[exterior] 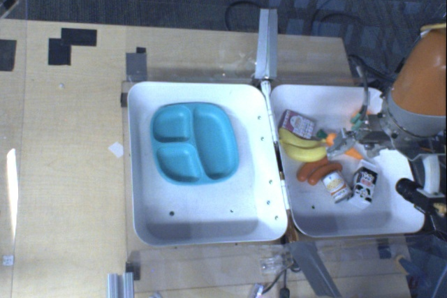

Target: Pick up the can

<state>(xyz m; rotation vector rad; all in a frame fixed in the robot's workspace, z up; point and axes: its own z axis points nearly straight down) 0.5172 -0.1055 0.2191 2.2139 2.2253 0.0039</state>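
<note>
Camera view, looking down at a slant: my arm (pixel 419 84) is reaching in from the right, its orange band showing above the right bin (pixel 328 220). My claw (pixel 353 139) is hanging over the middle of that bin, just right of the banana (pixel 302 147). How far the claw is standing open I cannot tell, since my wrist is covering the tips; nothing is showing clearly between them.

The can (pixel 336 185), small, with a white and yellowish label, is lying on its side below and right of the banana, near the bin's lower middle. It is resting just under the right end of the two reddish sausages (pixel 318 172), which are lying directly beneath the banana. A small black-and-white carton (pixel 364 183) is sitting just right of the can, close to touching it. A dark red box (pixel 298 124) is lying just above the banana, toward the bin's upper left. Small orange and green pieces (pixel 353 150) are lying right of the banana, partly under my claw; what they are is unclear.

Left of the banana, across the divider, the left bin (pixel 202 227) is holding a blue sectioned tray (pixel 195 142). Both bins are sitting on the pale wooden bench (pixel 63 171).
</note>
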